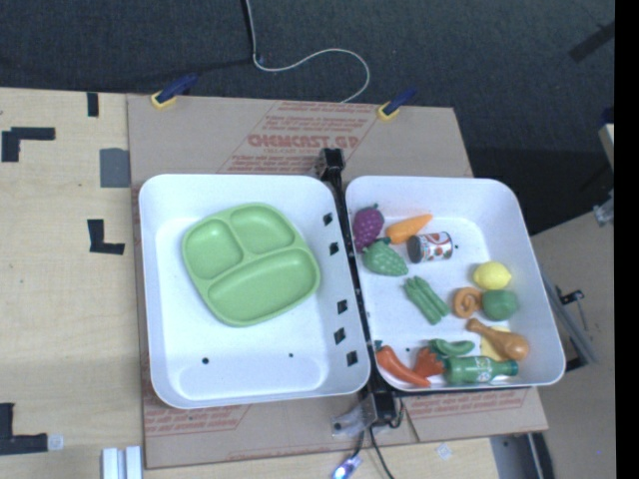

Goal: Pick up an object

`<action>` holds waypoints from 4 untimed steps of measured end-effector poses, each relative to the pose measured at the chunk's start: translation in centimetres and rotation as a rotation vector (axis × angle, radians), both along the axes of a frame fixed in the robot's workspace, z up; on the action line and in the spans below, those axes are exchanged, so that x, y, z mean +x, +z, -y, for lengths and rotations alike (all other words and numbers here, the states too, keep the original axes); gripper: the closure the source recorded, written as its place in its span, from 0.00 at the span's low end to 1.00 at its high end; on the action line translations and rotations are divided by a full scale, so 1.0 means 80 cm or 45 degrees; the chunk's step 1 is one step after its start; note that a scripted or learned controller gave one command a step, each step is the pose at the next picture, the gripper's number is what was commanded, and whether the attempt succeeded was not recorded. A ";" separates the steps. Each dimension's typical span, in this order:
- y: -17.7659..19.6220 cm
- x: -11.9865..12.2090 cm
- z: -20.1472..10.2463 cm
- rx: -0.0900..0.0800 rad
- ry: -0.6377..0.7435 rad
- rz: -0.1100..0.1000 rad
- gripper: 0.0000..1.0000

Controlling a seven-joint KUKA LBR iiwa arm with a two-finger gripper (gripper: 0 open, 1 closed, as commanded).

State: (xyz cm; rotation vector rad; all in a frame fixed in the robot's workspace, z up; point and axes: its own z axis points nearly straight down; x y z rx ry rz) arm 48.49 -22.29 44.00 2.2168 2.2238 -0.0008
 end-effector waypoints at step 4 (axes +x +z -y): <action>0.049 0.003 -0.002 -0.003 0.006 0.002 1.00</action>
